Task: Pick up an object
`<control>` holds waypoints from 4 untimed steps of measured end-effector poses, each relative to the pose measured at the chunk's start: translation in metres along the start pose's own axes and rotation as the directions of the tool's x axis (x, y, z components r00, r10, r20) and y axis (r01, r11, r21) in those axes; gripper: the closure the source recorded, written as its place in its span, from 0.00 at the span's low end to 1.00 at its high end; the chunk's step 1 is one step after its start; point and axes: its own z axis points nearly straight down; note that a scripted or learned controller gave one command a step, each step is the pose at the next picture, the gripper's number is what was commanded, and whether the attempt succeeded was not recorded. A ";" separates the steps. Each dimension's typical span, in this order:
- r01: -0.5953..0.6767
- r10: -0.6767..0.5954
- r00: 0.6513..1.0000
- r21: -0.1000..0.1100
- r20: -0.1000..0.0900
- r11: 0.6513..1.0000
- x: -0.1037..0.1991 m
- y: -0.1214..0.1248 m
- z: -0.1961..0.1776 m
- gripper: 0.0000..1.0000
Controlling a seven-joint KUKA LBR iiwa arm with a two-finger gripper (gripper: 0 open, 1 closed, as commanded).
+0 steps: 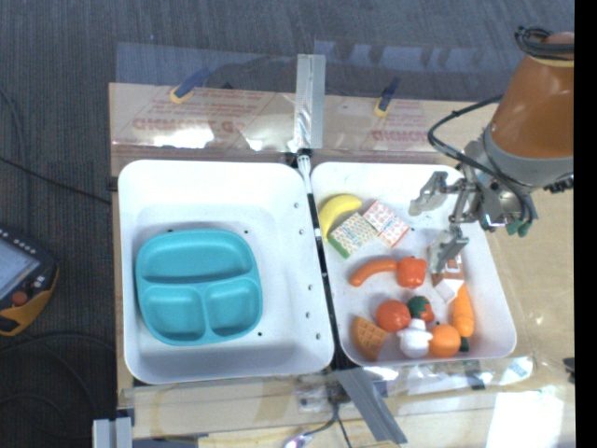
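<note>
Claw (446, 215) seemingly open, empty — red pepper (410, 271) lies just below-left.

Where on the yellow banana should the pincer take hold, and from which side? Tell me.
Grip the banana across its curved middle, coming straight down from above. It lies flat in the right bin, pressed against the dividing wall, with a patterned box against its near side, so the top is the freest approach, probably.

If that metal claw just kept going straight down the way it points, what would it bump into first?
Probably the small brown-and-white block beside the red toy pepper, lying just below the end effector in the right white bin; depth is hard to judge from this slant.
</note>
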 end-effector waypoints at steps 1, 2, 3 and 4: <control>0.052 -0.052 0.999 0.000 -0.002 0.999 -0.044 0.023 0.113 0.00; -0.044 0.044 0.999 -0.002 0.011 0.999 0.007 0.023 0.166 0.00; -0.043 0.043 0.999 0.002 0.015 0.999 0.006 0.023 0.155 1.00; -0.248 0.248 0.969 0.000 0.001 0.969 -0.022 0.008 0.037 1.00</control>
